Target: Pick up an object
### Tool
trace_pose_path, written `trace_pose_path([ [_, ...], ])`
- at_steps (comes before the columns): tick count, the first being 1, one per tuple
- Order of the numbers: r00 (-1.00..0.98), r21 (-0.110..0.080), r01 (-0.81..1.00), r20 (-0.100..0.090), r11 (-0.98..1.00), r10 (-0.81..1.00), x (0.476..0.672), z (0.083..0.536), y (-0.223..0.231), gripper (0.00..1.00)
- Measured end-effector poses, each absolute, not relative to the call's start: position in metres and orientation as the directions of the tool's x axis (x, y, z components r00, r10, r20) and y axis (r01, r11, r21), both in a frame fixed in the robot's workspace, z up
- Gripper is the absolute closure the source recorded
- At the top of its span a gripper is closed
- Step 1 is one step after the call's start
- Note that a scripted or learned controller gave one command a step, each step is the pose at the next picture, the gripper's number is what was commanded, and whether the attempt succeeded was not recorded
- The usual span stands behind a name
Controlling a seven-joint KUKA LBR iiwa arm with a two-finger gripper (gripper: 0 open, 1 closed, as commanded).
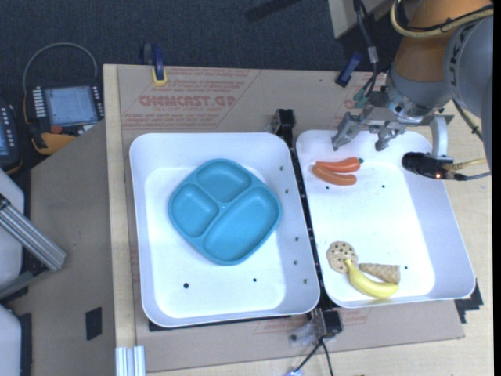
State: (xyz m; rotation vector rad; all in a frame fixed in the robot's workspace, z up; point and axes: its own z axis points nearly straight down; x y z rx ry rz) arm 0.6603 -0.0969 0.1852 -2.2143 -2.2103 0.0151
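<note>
Nearest the camera, well below the pincer [365, 138], three small things lie bunched at the near end of the right bin [438, 233]: a banana [368, 283], a round cookie [340, 254] touching its upper end, and a tan wedge that looks like a waffle cone piece [381, 272] resting against its back. Off to the pincer's lower left, across the seam between the bins, the left bin [156, 272] holds a blue divided plate [225, 210], lying flat.

Just below and slightly left of the pincer lies a hot dog sausage [338, 171], crosswise at the far end of the right bin. It looks like the likeliest thing to be picked. The pincer hangs above the far rim with its two fingers spread apart and nothing between them.

The risks, as I judge them: the pincer sits a little right of the sausage's middle, so a straight descent could catch only its end and roll it away. The sausage is also close to the bin's far wall and the seam, where a finger could strike the rim.

The pincer's height above the bin floor is hard to judge from this slanted view. The arm's upper part is cut off at the top right. Whether the sausage is one piece or two stacked is unclear.
</note>
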Motion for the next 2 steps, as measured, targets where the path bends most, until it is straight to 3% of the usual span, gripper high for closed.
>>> trace_pose_path([
  [1,0.0,-0.001,1.0,0.001,0.0,1.0,0.664,0.194,-0.097,0.0],
  [2,0.0,-0.007,1.0,0.001,0.0,1.0,0.66,0.15,-0.099,0.0],
])
